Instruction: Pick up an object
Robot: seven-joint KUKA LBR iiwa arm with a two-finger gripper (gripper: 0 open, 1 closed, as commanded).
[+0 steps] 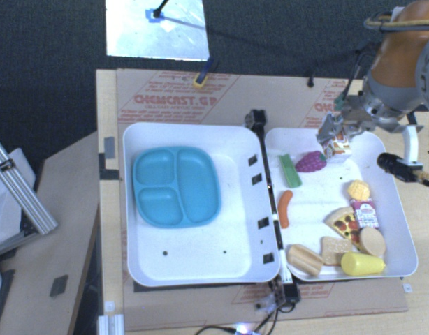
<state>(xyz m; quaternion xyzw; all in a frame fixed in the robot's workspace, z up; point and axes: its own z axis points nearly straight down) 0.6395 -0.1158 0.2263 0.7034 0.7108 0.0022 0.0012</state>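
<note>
Up right, the claw [335,142] grips a small carton [340,147].

Two white bins [193,135], one blue divided tray [177,186], about ten toy foods [311,161]

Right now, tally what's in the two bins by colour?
Blue: 1, divided plate in the left bin
Green: 1
Purple: 1, grapes
Orange-red: 1, sausage
Yellow: 2, corn-like piece, lemon-like piece
Tan/brown: 3
Multicolour: 3, pizza slice, small carton, small box under the gripper
Total: 12
</note>
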